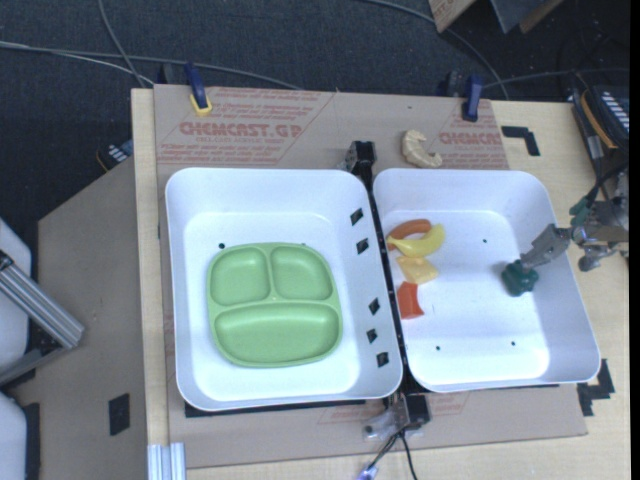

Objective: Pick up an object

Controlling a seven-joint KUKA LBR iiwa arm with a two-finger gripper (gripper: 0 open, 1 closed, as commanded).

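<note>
Resting at three o'clock in the right white bin [560, 338], the small dark-green lumpy object [519, 280] looks light and graspable across its middle; the gripper [543, 250] touches it, though jaw state cannot be told.

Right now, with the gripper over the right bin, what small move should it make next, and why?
Probably a short descent onto the dark green object. The gripper sits just up and right of it in the right bin, and nothing shows between its fingers. The other items lie far off by the left wall.
</note>
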